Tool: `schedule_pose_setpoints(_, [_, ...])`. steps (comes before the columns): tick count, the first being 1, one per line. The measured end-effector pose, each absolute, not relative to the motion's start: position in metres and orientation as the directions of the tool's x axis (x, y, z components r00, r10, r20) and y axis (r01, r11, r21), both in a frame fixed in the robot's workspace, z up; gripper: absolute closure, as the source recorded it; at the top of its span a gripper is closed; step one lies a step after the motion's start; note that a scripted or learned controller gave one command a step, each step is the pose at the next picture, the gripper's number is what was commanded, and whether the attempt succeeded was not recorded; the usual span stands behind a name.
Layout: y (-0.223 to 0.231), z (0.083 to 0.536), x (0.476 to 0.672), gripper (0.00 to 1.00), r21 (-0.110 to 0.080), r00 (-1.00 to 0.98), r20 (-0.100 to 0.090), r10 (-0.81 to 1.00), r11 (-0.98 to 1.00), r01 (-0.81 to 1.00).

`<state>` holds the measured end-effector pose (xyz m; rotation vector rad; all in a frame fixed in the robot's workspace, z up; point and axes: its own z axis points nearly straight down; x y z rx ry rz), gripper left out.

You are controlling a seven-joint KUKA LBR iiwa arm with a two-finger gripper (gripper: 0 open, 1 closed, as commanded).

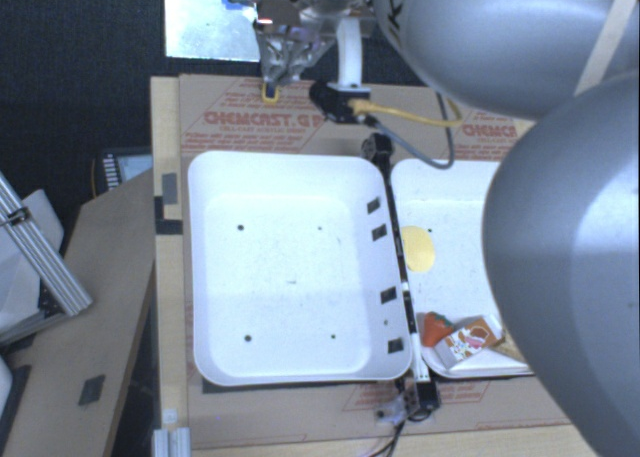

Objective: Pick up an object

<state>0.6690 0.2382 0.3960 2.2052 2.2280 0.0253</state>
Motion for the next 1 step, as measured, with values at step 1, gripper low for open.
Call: schedule_pose_setpoints(1, [0.2340,0.2810,0.6670,1.00,-0.009,0.000,-0.003,1.000,0.000,1.000])
